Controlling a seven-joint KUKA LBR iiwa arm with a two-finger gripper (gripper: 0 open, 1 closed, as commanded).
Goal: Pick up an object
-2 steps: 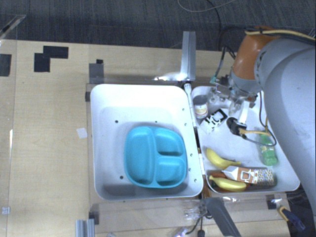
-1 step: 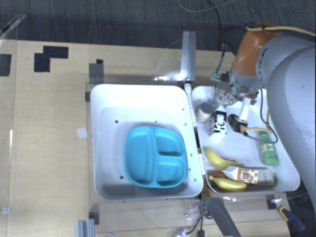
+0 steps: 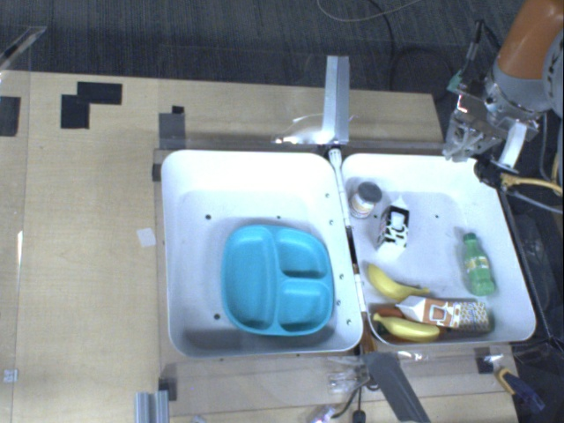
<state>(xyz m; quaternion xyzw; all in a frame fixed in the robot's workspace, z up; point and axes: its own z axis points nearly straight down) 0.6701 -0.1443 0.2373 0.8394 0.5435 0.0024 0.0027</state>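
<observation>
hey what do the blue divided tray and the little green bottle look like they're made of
The blue tray looks like molded plastic: one even colour, rounded compartment walls, a soft matte sheen. The green bottle seems to be translucent plastic with a paler label band, though it is too small to be sure. Both lie in white bins that look like smooth plastic too.

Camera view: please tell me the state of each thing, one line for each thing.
blue tray: flat in the left bin, compartments bare.
green bottle: lying on its side.
two bananas: lying together, unpeeled.
small jar: upright.
brown packet: lying flat.
gripper: above the right bin's far corner.
</observation>
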